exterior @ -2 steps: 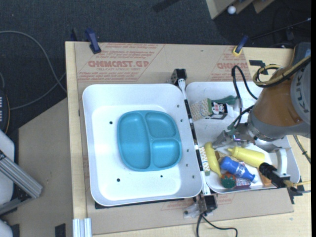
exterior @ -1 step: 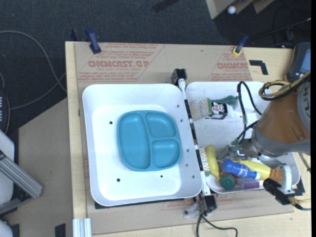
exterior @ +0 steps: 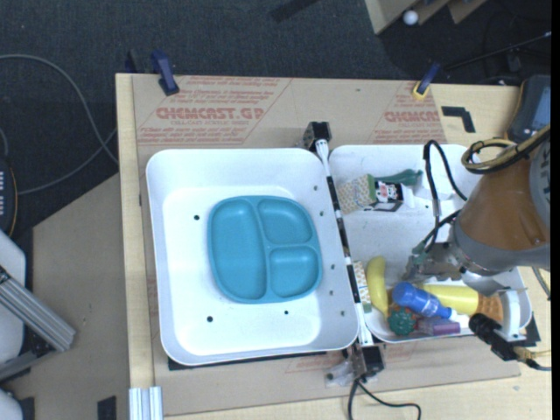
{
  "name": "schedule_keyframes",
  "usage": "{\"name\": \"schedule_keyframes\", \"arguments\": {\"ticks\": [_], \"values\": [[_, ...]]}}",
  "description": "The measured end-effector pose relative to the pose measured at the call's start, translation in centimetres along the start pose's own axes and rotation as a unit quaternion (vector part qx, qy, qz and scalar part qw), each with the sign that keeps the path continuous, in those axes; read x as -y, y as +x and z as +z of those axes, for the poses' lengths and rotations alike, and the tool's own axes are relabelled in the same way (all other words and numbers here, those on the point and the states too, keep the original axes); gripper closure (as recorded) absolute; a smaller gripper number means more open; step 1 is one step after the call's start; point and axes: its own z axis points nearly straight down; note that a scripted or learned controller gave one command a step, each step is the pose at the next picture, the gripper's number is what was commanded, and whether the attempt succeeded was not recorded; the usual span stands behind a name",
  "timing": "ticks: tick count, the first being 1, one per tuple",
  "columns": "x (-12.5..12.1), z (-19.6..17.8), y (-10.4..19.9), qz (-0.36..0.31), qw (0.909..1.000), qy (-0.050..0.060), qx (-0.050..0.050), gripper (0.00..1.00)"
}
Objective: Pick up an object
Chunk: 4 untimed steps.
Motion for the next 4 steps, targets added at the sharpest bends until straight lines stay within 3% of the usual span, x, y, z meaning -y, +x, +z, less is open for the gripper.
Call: {"name": "schedule_keyframes", "arguments": {"ticks": [1,2,3,4], "values": [[-3.2,-9.4,-5.2,-0.001,1.0000,0.000,0.000,1.00],[-3.2,-9.4,-5.2,-0.001,1.0000,0.001,-0.001,0.00],[-7.3,1.0,-5.2,-0.002,1.0000,0.001,-0.001,0.00],[-2.0,1.0,-4.2,-0.001,1.0000,0.002,-0.001,0.00]]}}
